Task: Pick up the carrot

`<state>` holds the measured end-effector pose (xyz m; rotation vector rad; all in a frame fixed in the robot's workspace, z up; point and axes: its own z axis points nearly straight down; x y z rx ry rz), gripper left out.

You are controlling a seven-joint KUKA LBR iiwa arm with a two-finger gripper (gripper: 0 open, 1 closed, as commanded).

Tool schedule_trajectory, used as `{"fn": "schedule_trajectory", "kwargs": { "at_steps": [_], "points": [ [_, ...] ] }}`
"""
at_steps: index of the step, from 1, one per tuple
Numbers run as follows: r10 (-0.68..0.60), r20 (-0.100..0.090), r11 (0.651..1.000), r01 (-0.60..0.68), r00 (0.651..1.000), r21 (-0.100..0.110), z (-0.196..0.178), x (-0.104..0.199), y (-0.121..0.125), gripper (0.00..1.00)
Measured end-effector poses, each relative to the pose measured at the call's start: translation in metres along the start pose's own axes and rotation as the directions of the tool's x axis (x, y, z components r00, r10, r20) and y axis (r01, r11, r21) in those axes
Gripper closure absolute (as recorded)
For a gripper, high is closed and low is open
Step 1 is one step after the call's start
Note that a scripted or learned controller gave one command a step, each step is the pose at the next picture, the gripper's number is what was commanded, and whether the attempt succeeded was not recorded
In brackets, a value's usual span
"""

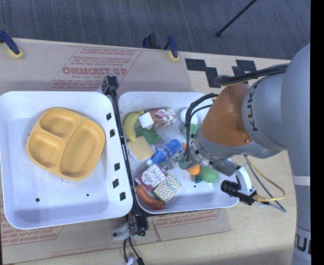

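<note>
Gripper fingers hidden beneath arm's orange band (224, 119). Carrot (194, 170) mostly covered by wrist, only orange tip visible. Arm cut off at right edge. Packet labels in right bin (217, 203) too small to read.

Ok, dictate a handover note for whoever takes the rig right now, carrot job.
Claw: down in the right bin, mostly hidden under the wrist; grip state can't be told.
Carrot: small orange piece with a green top, lying in the right bin just beside the claw, among other toy food.
Left bin: holds the yellow divided plate.
Done: arm is over the carrot.
Left: confirm a grasp, then lift the carrot.
</note>
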<state>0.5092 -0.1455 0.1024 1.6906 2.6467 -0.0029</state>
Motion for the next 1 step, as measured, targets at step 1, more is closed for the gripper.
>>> {"fn": "schedule_trajectory", "kwargs": {
  "at_steps": [1],
  "points": [
    [0.061,-0.001,0.998,-0.061,0.998,-0.002,-0.1327,0.0222,0.0249,1.00]
  ]
}}
